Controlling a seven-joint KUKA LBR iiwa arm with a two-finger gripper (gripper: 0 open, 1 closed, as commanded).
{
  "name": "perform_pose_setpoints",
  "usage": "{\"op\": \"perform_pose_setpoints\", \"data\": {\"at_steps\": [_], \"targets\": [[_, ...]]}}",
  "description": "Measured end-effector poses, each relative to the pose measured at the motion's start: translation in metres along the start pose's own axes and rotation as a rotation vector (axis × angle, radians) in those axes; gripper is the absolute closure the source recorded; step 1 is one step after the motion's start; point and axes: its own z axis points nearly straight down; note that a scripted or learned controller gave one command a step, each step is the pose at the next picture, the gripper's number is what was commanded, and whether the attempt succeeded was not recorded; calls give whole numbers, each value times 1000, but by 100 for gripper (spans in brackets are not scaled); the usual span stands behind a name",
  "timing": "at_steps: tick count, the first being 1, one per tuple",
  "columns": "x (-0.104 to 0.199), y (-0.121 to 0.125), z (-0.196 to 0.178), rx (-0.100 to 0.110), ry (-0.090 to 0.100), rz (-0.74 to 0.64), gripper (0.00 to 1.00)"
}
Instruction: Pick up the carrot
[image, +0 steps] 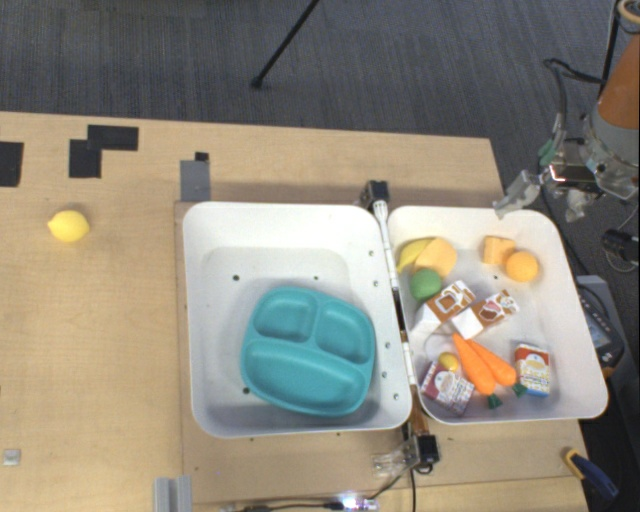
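Orange and smooth, the carrot (476, 362) lies in the near half of the right bin (575, 300), a tapered plastic shape with its thin end pointing up-left and a small green stub at its thick lower end. Just left of it sits a small packet (447, 387) with a purple and white printed wrapper; its writing is too small to read. Just right of the carrot stands a little carton (534, 369) in red, white and green print, also unreadable. Touching the carrot's thin end are two brown and white boxes (470, 305), glossy card with label marks too fine to make out. Beyond them lie a round green fruit (426, 283), a yellow wedge (427, 255), an orange ball (521, 266) and a pale orange block (496, 249).

In the left bin (215, 300), white and shallow with rounded corners, rests a teal tray (308, 348), matte plastic split into three compartments.

Farther left, on the pale wood desk (90, 360), a lemon (69, 227) sits alone, with black tape squares (100, 148) beyond it.

At the far right edge, the claw (545, 185) hangs outside the right bin's far corner, well apart from the carrot; I cannot tell how it is set.
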Motion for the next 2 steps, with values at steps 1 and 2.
{"op": "perform_pose_setpoints", "data": {"at_steps": [1, 2], "targets": [[-32, 0, 168, -2, 1, -160, 0], [37, -18, 179, 2, 2, 59, 0]]}}
